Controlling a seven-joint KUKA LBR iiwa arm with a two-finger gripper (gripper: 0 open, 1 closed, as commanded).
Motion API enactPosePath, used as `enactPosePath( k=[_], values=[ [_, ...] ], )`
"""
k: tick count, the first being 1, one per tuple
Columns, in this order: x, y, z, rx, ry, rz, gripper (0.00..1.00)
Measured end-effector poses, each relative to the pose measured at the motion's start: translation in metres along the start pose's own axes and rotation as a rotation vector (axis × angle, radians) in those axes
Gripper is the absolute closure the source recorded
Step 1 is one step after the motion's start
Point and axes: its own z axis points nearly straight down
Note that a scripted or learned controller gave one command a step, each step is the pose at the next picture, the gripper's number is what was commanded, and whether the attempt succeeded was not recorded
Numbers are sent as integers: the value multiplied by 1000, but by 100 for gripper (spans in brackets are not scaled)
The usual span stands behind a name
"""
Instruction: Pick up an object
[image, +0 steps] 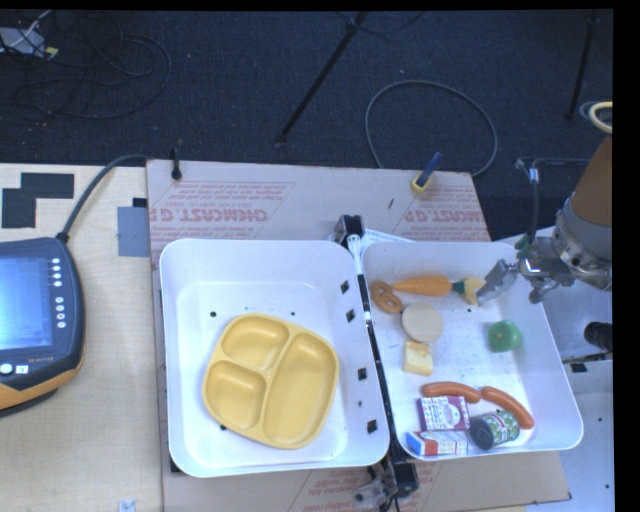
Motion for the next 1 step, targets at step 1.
enactPosePath(
  k=[1],
  values=[
    [-12, -3, 83, -2, 1, 0, 0]
  ],
)
